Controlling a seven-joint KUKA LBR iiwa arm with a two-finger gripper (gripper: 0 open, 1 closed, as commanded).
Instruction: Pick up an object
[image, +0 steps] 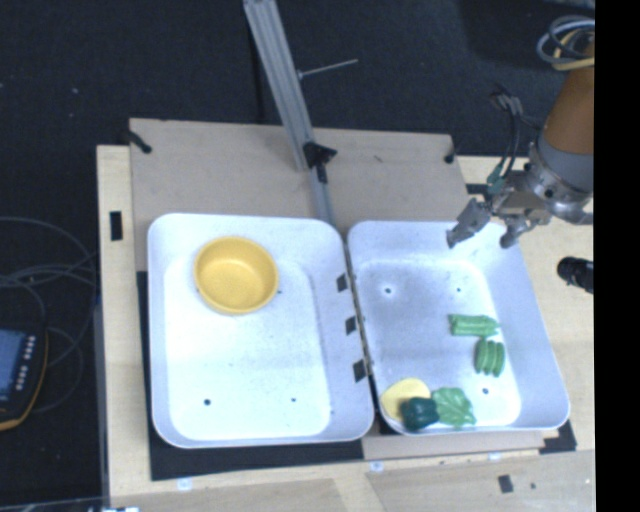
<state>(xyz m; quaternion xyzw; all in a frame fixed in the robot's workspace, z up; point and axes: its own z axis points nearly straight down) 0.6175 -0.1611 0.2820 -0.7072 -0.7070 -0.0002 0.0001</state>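
Observation:
My gripper (489, 233) hangs over the far right corner of the right bin (420, 250), its two fingers spread apart with nothing between them. Well below it in that bin lie two green pieces, one long (472, 324) and one shorter (489, 355). At the bin's near edge sit a yellow piece (402, 391), a dark green piece (419, 412) and a light green leafy piece (455, 405). A yellow bowl (236, 274) rests in the left bin (250, 390), toward its far left.
A grey metal post (286, 80) rises from behind the bins, slanting up to the left. A black divider with clips (352, 325) runs between the two bins. A handheld controller (18, 370) lies at the far left, off the bench.

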